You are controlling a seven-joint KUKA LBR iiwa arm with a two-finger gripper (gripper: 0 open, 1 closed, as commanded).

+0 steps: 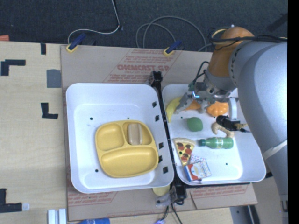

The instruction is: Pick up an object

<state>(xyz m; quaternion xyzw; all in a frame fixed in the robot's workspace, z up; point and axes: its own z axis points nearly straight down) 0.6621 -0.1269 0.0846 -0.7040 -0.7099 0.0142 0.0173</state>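
The arm is reaching in from the right of the frame and hanging its gripper [195, 97] low over the upper part of the right bin [250, 169], just right of the centre of the frame. By my reading this is the approach-and-descend step of the pick: the tool is sitting over a tight cluster of toys, the yellow banana [172, 108] to its left, an orange piece [217, 109] to its right and the green ball [195, 123] just below it, and nothing is showing clearly between its fingers. Whether those fingers are apart or together I cannot tell, since the wrist is covering them from above. Lower in the same bin the green bottle [217, 143] is lying on its side, with the pizza slice [184, 150] and a small printed packet [196, 168] toward the lower centre. The left bin [77, 125] is holding a yellow divided plate [126, 148] with a tan piece [135, 133] in one of its upper compartments. The next move is calling for the tool to settle squarely around one item, likely the banana or the orange piece, close on it and lift straight up; the crowding there is making a clean single-object grasp the hard part.
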